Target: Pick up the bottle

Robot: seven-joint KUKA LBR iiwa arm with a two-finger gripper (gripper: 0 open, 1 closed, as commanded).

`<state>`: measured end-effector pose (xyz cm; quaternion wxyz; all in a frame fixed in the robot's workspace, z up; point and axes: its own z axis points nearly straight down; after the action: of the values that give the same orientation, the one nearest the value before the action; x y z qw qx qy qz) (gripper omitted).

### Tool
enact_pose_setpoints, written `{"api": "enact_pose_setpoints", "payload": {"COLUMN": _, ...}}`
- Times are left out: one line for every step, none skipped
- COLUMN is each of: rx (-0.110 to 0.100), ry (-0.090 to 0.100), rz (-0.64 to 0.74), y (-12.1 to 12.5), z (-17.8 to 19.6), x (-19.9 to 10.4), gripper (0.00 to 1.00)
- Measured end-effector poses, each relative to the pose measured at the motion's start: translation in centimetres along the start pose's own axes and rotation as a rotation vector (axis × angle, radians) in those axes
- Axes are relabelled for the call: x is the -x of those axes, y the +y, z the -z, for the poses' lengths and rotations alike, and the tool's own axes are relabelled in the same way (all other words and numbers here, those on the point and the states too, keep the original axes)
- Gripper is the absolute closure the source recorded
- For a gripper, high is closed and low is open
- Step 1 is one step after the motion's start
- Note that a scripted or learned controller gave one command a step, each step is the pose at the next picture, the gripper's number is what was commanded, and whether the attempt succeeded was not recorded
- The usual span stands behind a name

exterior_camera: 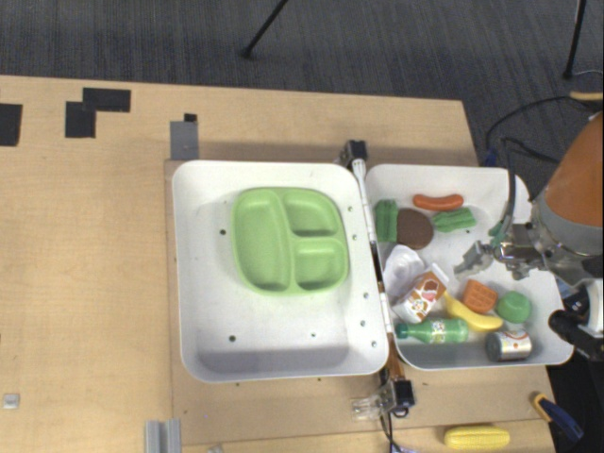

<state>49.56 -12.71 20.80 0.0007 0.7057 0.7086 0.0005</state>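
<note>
My tool (479,256) hangs over the right bin (491,179), its fingers spread apart and gripping nothing. The bottle (432,331) (green, lying on its side) rests near the bin's front edge, just beside a banana (475,315).

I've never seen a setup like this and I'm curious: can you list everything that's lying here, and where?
bins: 2, white, side by side on the bench; left bin, right bin
divided tray: 1, light green, in the left bin
bottle: 1, green, lying on its side at the right bin's front
banana: 1, yellow, just behind the bottle
sausage: 1, orange-red, at the right bin's back
brown disc: 1, brown, below the sausage
can: 1, silver, right bin's front right corner
corn cob: 1, yellow, on the bench in front of the right bin
arm: 1, grey with orange band, reaching in from the right
hand: 1, metallic, above the right bin's middle
</note>
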Motion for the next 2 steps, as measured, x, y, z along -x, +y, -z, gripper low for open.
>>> {"api": "enact_pose_setpoints", "payload": {"rx": 0.016, "ry": -0.007, "rz": 0.307, "y": 0.36, "z": -10.33, "x": 6.08, "gripper": 0.00}}
{"api": "enact_pose_setpoints", "payload": {"rx": 0.014, "ry": -0.006, "rz": 0.309, "y": 0.33, "z": -9.56, "x": 5.97, "gripper": 1.00}}
